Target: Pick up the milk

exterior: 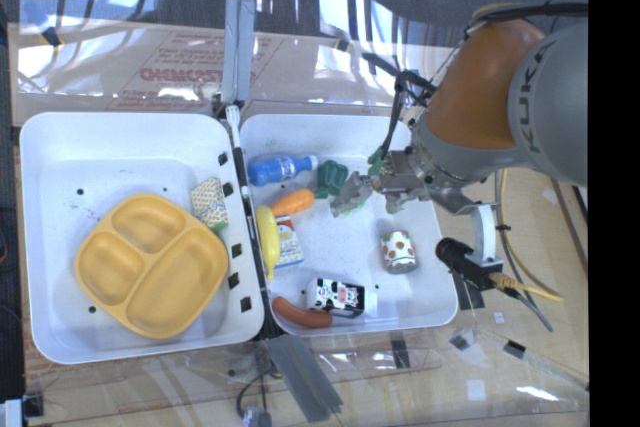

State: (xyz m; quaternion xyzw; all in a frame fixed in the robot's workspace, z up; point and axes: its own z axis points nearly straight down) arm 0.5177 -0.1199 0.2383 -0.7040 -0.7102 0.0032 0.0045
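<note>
The milk (336,296), a small cow-patterned carton, lies on its side near the front wall of the right bin (425,310), just beside a sausage (301,314) and well apart from the hand (352,196). The hand hangs over the middle of that bin near a green object (331,177) and an orange carrot (293,203); whether it is released or clenched, I cannot tell

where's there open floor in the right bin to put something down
Bare floor lies between the milk carton, the spotted can and the carrot, and in the near right corner past the can. It is crowded along the left wall: blue bottle, banana, sausage. The gripper hangs over the far middle.
</note>
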